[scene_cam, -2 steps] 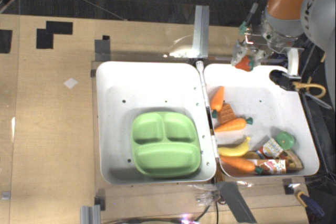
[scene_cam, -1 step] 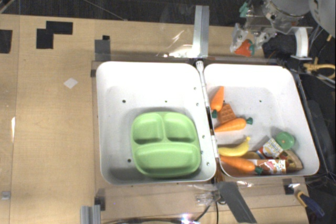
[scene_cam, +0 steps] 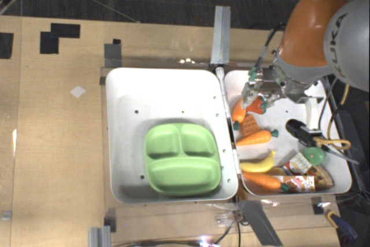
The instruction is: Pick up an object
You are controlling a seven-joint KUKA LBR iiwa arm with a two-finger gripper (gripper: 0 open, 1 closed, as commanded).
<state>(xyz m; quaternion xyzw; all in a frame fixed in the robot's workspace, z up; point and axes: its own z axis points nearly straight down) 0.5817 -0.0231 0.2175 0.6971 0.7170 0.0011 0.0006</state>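
Several toys crowd your right bin [scene_cam: 344, 182]; gripper [scene_cam: 255, 96] hangs over a red-orange piece [scene_cam: 254, 105] near the divider, finger state can't tell. Crowding could spoil the grab.

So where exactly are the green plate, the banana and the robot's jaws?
green plate [scene_cam: 182, 159]: camera view, its centre divider.
banana [scene_cam: 258, 164]: camera view, the middle of its curve.
gripper [scene_cam: 254, 102]: camera view, midway between the fingertips.

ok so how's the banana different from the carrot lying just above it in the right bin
The banana is yellow and curved; the carrot is orange, straight and tapered. The carrot has a green stem end on its right; the banana has none. Both lie roughly crosswise in the right bin, near its left side.
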